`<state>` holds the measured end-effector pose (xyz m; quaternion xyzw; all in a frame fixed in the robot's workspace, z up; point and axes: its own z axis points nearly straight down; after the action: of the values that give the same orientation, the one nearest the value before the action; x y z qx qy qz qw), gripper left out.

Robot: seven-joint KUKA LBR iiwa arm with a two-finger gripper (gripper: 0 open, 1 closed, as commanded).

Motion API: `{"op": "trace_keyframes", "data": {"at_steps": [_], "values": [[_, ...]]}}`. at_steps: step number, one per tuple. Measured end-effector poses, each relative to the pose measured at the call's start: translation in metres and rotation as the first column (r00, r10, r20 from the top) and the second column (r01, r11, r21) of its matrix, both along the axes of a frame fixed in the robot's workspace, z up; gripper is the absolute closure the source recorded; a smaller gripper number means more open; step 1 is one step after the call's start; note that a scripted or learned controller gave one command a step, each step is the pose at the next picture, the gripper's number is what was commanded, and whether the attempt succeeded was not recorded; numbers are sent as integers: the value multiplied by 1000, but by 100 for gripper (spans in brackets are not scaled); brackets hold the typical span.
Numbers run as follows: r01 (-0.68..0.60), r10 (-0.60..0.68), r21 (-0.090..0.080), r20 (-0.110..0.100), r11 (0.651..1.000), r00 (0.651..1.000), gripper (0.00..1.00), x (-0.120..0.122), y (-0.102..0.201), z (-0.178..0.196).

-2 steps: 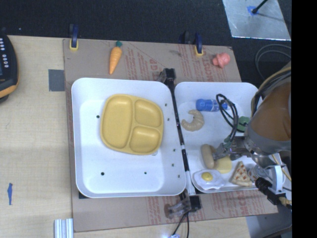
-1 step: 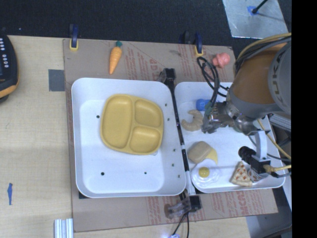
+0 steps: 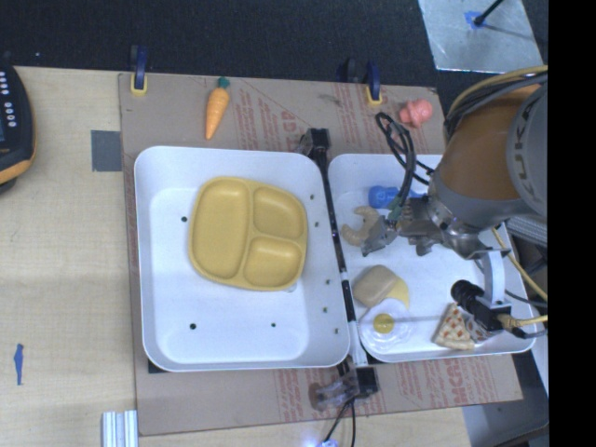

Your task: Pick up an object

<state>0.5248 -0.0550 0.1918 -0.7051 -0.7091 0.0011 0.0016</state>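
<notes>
The gripper (image 3: 377,236) is seen low in the right bin (image 3: 424,343), by a tan object (image 3: 358,223) at the bin's left side; whether it is spread or pinching cannot be told. Also noted in that bin are a blue object (image 3: 381,196) further off, a beige lump (image 3: 376,285), a fried egg (image 3: 384,324) and a pizza slice (image 3: 453,328) nearer. A yellow divided plate (image 3: 248,232) is seen in the left bin (image 3: 168,343).

A wooden counter (image 3: 65,250) carries a brown cardboard sheet (image 3: 270,110). Blue clamps (image 3: 139,68) pin the sheet's far edge. A dark handheld controller (image 3: 13,124) sits at the counter's left edge, near a grey tape square (image 3: 105,150).
</notes>
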Motion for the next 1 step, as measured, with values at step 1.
{"op": "trace_keyframes", "data": {"at_steps": [1], "values": [[8,-8,-4,-4,1000,1000,0,40,-83,-106]]}}
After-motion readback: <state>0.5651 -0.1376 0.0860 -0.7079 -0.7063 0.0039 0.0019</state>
